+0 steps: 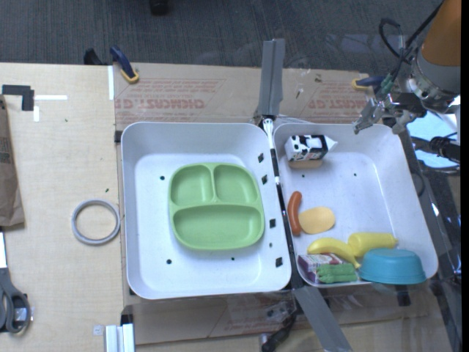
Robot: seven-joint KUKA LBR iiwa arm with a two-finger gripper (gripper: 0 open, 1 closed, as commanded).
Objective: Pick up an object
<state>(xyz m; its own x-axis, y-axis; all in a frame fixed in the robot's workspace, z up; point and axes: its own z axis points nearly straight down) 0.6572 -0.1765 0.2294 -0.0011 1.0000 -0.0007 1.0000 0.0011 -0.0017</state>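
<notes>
1. Nearest the camera, in the right bin (410,189), a blue bowl (393,267) sat in the near-right corner. It looked light and rigid, with a thin rim that fingers could pinch, though smooth plastic of that kind would probably slip.
2. Just left of it lay a yellow banana (350,246), touching a green and purple toy (328,272) at the near wall. The banana seemed a stiff, light toy, and was best taken across its narrow middle.
3. A little farther, a yellow chip-like piece (317,220) lay beside a red sausage (294,211) close to the bin's left wall. Both looked small and light, and the sausage's slim body suited a crosswise grip.
4. Farther still, a black-and-white carton (306,149) stood apart near the far-left corner. It was boxy and probably the easiest thing to clamp by its flat sides.
5. In the left bin (143,196) lay a green divided plate (217,206), broad and flat, so awkward to grasp.
6. Farthest, the gripper (375,114) hung over the right bin's far-right rim, well apart from every object. It held nothing, and I could not tell how far open it was.
</notes>
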